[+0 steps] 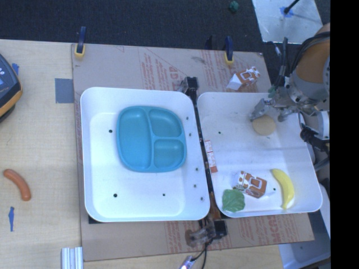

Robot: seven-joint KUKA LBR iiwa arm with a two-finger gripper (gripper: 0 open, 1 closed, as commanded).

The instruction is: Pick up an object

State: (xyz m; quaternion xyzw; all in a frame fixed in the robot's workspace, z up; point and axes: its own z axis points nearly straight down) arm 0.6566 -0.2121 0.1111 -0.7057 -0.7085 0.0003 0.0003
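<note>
The right bin (224, 150) holds a tan round piece (263, 126) near its far side. Along its near edge lie a yellow banana (284, 188), a brown-and-white packet (251, 184) and a green leafy item (233, 200). My gripper (276, 112) hangs low over the bin's far right part, just behind the tan piece. Its grey fingers (258, 112) are spread open with nothing between them. A blue divided plate (151, 138) lies in the left bin (101, 200).
A second brown-and-white packet (244, 78) lies on the cardboard behind the right bin. A toy sausage (17, 184) rests on the bench far left, near a dark device (5, 88). Clamps (228, 48) stand at the cardboard's back edge. The arm's orange band (314, 58) shows at right.
</note>
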